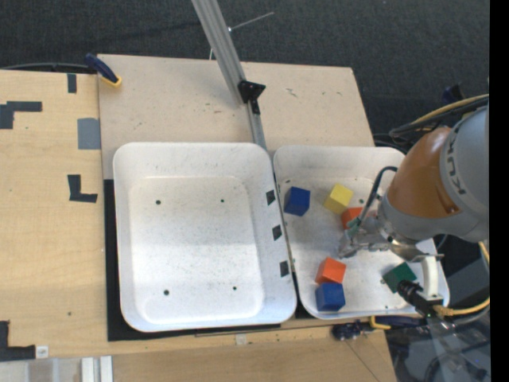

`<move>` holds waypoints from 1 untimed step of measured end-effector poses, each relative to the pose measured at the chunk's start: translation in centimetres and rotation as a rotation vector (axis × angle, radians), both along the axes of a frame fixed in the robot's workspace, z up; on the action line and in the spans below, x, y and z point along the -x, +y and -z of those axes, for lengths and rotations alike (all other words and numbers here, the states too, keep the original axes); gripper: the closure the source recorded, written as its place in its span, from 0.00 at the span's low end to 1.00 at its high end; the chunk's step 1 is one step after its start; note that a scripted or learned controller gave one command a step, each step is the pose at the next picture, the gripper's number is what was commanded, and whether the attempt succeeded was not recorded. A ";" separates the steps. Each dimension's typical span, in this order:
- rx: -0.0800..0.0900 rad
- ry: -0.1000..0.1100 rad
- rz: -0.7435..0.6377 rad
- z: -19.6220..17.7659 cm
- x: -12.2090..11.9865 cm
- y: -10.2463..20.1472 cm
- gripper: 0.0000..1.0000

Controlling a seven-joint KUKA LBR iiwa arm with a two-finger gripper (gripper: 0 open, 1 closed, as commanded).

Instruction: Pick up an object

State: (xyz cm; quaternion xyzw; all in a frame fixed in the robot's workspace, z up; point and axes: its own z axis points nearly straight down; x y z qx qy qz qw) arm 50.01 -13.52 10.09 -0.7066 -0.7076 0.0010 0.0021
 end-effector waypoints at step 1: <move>0.002 -0.009 -0.001 -6.2 -0.1 0.5 1.00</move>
